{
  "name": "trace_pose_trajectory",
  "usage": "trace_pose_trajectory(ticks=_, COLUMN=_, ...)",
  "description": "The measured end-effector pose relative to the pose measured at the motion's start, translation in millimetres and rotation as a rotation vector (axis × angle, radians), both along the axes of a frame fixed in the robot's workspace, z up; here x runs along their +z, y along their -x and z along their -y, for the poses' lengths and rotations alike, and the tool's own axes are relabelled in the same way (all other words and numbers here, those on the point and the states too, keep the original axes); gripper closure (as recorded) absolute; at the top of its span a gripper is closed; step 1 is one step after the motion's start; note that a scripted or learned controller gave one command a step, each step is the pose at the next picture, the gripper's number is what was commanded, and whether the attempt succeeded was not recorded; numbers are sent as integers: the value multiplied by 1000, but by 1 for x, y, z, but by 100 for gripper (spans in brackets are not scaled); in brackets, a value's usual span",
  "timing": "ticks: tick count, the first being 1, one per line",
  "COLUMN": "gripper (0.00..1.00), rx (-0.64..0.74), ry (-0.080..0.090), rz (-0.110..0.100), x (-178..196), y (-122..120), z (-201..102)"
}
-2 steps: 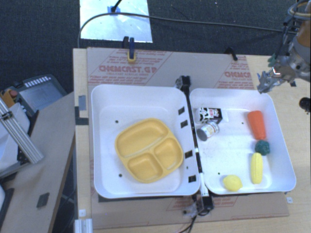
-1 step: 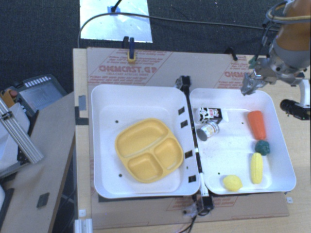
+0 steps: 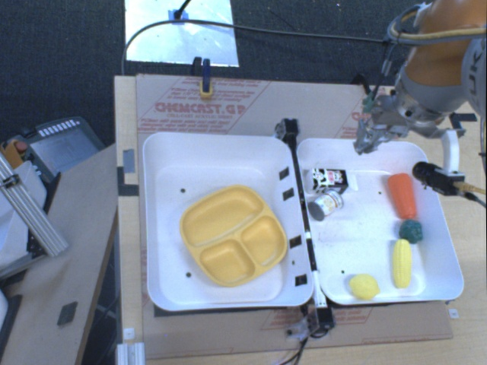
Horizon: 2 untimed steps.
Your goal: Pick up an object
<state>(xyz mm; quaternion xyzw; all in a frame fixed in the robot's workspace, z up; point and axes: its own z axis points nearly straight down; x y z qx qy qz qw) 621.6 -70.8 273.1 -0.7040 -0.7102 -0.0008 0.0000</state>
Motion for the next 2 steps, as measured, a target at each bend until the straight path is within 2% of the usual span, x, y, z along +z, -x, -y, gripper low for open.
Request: trace_pose_trajectory(ticks=2, gripper=100, rx=0, ry=-1, rz=-1, x=-34, y=30, z=-110)
